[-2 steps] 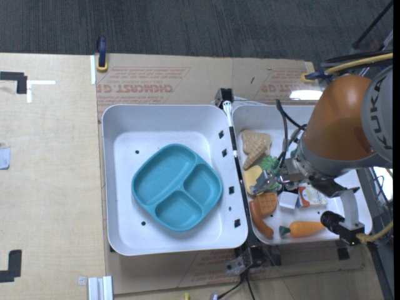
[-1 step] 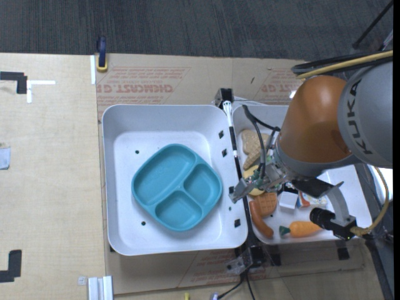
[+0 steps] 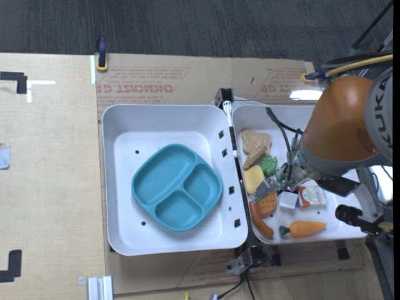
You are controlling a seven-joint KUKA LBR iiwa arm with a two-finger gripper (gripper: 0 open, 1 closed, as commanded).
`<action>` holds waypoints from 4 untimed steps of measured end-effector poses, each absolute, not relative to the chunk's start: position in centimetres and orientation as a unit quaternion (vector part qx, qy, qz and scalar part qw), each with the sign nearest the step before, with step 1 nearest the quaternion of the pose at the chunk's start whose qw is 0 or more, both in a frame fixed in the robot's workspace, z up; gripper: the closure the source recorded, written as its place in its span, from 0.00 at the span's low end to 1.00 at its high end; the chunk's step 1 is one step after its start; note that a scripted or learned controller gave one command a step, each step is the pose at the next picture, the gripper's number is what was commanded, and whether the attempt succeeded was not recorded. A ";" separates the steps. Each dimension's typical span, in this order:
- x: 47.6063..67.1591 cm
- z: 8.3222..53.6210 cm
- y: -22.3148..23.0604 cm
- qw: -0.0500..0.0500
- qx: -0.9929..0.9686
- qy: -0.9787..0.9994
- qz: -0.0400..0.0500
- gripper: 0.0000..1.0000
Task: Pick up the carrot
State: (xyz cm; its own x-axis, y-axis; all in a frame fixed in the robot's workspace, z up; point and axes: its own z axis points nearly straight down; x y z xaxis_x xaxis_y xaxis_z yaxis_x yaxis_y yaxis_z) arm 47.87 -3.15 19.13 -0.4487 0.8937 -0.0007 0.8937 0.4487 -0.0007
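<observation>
Two shallow white bins sit side by side on a bench covered with brown cardboard (image 3: 156, 83). Red lettering on the cardboard appears upside down and reversed, too garbled to read with certainty.

The left bin (image 3: 119, 186), at centre frame, holds a teal divided plate (image 3: 178, 186) with three compartments.

The right bin (image 3: 356, 230) holds toy food. The carrot (image 3: 304, 229), orange with a green tip at its left end, lies along the bin's lower edge, apart from the gripper. Nearby are a bread slice (image 3: 256, 144), a green vegetable (image 3: 269, 165), a yellow piece (image 3: 253, 180), a sausage (image 3: 260, 220) and a small carton (image 3: 312, 196) whose label is unreadable.

The arm (image 3: 340, 127) enters from the right, with "KU" visible on its grey casing. Its gripper (image 3: 279, 179) reaches down among the food; whether it is open or closed cannot be told.
</observation>
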 end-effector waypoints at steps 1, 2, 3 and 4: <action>50.8 10.7 -12.5 0.001 0.559 0.829 0.000 0.00; 47.9 19.1 -5.4 0.001 0.529 0.849 0.000 0.00; 48.1 19.1 2.0 0.000 0.620 0.785 -0.001 0.00; 48.1 19.1 1.9 0.000 0.620 0.784 -0.001 0.00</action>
